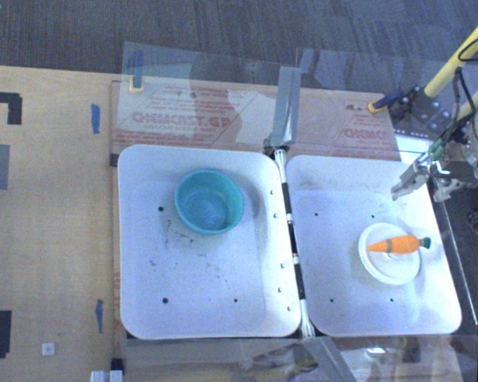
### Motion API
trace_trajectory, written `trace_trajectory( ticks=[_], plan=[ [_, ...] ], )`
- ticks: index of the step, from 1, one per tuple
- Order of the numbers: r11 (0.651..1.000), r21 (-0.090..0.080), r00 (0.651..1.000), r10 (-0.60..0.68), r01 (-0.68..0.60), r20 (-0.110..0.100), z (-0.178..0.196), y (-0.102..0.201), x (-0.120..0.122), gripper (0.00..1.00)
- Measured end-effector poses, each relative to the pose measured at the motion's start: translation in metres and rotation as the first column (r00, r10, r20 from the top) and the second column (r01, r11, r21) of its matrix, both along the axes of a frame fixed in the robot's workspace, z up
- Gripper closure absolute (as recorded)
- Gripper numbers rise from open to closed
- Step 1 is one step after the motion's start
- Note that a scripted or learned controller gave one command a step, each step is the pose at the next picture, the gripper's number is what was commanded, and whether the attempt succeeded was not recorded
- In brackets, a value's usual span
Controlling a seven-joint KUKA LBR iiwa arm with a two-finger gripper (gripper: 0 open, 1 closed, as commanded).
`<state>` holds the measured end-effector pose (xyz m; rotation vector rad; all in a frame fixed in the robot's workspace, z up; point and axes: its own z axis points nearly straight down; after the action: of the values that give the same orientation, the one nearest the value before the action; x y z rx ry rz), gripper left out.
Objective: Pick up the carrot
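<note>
Carrot (396, 245) is lying on white plate (388, 267), lower right; gripper (422, 178) is hovering upper right, fingers spread, empty. Panel lettering unreadable.

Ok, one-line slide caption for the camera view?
Gripper open at the right bin's far corner; carrot on a white plate; teal bowl in the left bin.

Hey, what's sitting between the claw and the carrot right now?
Nothing: in the camera view, bare white floor of the right bin separates the claw from the carrot on its white dish.
</note>
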<state>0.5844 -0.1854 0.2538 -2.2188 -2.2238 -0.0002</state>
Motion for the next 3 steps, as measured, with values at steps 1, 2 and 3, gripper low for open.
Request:
trace_trajectory(
  ticks=[1,2,3],
  plan=[
    [1.000,-0.001,1.000,-0.003,0.003,0.003,-0.145,-0.015,-0.031,0.00],
    [0.996,0.001,0.996,0.085,-0.085,0.007,-0.166,-0.018,-0.086,0.00],
    [0.997,0.000,0.997,0.082,-0.082,0.011,-0.156,-0.019,-0.085,1.00]
  ],
)
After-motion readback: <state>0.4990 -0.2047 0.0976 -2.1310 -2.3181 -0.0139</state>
